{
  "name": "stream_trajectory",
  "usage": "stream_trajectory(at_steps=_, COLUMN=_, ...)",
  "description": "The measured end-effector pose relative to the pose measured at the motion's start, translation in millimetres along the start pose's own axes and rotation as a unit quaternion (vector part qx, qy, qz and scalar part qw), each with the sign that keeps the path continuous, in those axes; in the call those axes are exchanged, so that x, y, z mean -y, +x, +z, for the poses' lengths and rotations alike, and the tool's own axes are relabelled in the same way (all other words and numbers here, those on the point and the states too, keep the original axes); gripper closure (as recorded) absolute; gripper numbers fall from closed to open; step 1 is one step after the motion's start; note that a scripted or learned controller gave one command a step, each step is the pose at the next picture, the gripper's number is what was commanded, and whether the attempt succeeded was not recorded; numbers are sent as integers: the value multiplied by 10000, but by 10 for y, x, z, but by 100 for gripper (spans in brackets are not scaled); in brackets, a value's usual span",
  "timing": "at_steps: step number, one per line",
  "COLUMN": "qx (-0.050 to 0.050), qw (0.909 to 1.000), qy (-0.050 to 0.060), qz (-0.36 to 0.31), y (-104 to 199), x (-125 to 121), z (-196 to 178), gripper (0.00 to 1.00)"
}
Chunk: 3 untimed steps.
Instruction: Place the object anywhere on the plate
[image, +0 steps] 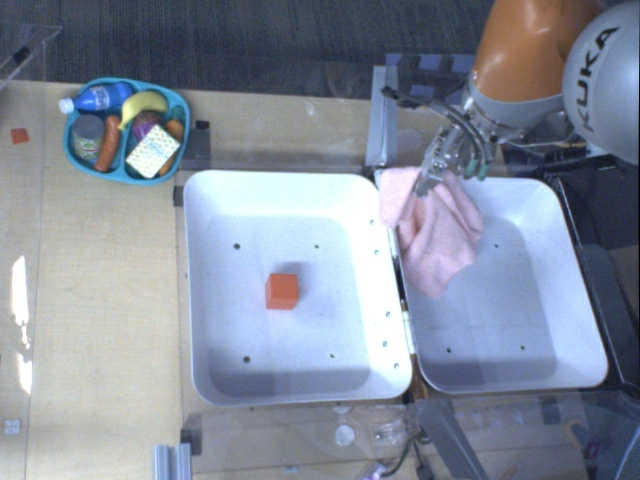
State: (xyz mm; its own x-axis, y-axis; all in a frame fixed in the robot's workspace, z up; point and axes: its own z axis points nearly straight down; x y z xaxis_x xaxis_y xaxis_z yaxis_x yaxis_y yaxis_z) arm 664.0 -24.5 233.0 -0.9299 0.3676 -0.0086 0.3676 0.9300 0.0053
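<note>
I see my gripper (436, 180) clamped on the pink cloth (438, 236) over the right bin (560, 298) — orange block (282, 291) in the left bin (230, 268).

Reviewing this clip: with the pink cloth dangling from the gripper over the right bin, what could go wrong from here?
1. The pink cloth hangs from the gripper by one corner, so it could slip out in transit.
2. It drapes across the rim between the left bin and the right bin, so it may snag or drag there.
3. I see no obvious plate; the nearest candidate is the blue dish off the bins, already full of toy food, so placement could miss.
</note>
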Motion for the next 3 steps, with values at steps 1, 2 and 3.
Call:
stream_trajectory(at_steps=1, qx=4, qw=9824, qy=-10, qz=-1866, y=227, x=-505, z=-76, gripper=100)
stream_trajectory(at_steps=2, qx=-8, qw=9822, qy=-9, qz=-1879, y=350, x=-960, z=16, gripper=100)
stream_trajectory(at_steps=3, qx=-15, qw=9823, qy=-8, qz=-1875, y=614, x=-1410, z=47, gripper=100)
